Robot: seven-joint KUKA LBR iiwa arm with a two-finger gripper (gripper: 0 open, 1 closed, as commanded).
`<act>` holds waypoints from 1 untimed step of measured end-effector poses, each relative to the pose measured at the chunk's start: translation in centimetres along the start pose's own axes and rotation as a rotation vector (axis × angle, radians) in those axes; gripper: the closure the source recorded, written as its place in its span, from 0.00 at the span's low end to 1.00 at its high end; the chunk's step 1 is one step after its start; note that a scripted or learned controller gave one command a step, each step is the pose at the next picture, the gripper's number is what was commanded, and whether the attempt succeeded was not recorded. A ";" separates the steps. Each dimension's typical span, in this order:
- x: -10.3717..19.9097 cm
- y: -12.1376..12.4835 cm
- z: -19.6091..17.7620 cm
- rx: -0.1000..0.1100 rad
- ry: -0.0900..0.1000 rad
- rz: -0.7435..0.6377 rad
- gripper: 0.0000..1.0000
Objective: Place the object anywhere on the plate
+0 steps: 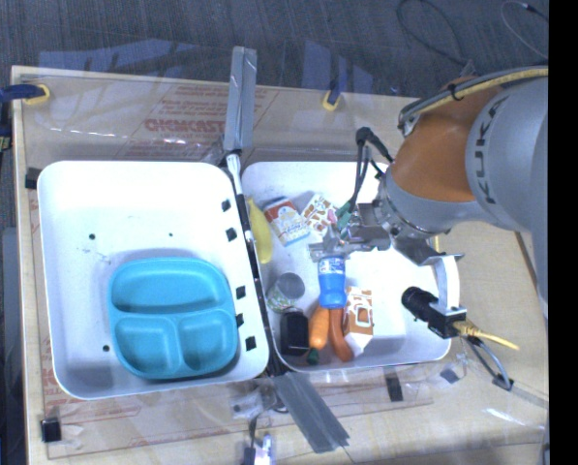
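- We judge the pick to be the step in hand: the gripper [333,251] is down in the right bin [405,347], over the clutter near its middle, and nothing has reached the plate [172,320] yet.
- The plate is the blue, three-compartment one lying in the left bin [66,250], toward that bin's near side, with nothing on it.
- Just under the gripper stands a small blue-and-white bottle [331,284]; we take it as the likely object, though which item is targeted is our guess.
- Whether the gripper is closed on the bottle or only hovering at its top, we cannot tell from this slanted view.
- Close around the bottle lie an orange carrot-like piece [319,328] on its near side, a white and orange packet [360,319] to its right, a round tin [289,287] to its left and a printed packet [290,223] farther off.
- A yellow banana [259,229] lies along the divider [238,250] between the bins.
- Next, we think, comes a firm hold, a lift clear of the neighbours and the divider, then a carry left to above the plate.
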State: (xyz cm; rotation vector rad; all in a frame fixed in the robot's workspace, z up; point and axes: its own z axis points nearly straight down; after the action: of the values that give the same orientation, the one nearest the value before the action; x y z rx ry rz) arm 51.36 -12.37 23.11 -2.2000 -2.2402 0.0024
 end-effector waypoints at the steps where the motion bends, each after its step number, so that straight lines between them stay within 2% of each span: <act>1: 8.0 -1.1 -2.7 -0.001 0.001 -0.035 1.00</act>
State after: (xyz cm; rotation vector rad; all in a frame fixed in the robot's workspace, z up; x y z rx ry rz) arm 50.12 -4.40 25.77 -2.1608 -2.2783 0.0005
